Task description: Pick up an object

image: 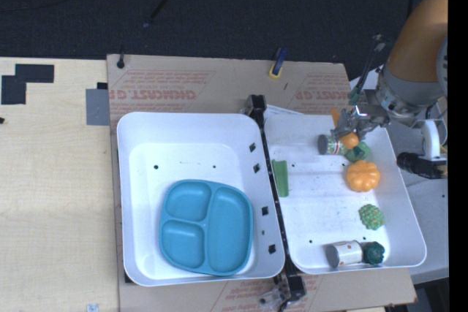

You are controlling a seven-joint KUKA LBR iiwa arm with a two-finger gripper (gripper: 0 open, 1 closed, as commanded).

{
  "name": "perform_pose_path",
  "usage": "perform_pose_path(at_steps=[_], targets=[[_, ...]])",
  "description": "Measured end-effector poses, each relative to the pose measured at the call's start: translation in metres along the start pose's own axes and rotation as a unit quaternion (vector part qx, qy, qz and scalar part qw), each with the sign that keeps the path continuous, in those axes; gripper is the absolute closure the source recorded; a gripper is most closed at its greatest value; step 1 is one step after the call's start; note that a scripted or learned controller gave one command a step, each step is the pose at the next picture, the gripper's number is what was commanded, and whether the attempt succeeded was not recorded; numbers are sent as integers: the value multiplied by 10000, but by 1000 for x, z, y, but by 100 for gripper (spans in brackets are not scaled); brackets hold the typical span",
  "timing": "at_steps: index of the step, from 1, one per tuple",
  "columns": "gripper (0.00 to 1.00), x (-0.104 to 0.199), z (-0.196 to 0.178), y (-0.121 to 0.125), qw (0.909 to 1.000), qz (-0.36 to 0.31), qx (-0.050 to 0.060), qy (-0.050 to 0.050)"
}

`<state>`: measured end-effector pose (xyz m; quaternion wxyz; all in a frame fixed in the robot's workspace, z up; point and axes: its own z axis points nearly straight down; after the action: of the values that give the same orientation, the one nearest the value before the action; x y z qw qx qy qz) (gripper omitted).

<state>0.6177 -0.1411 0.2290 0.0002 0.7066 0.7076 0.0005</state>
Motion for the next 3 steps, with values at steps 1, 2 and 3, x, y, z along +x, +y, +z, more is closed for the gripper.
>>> perform_pose_path(at_steps=[1, 2, 3], targets=[[100, 32, -9, -38, 10000, -5, 25, 9], [100, 64, 9, -73, 10000, -5, 40, 10], [100, 80, 9, -84, 10000, -1, 29, 6]])
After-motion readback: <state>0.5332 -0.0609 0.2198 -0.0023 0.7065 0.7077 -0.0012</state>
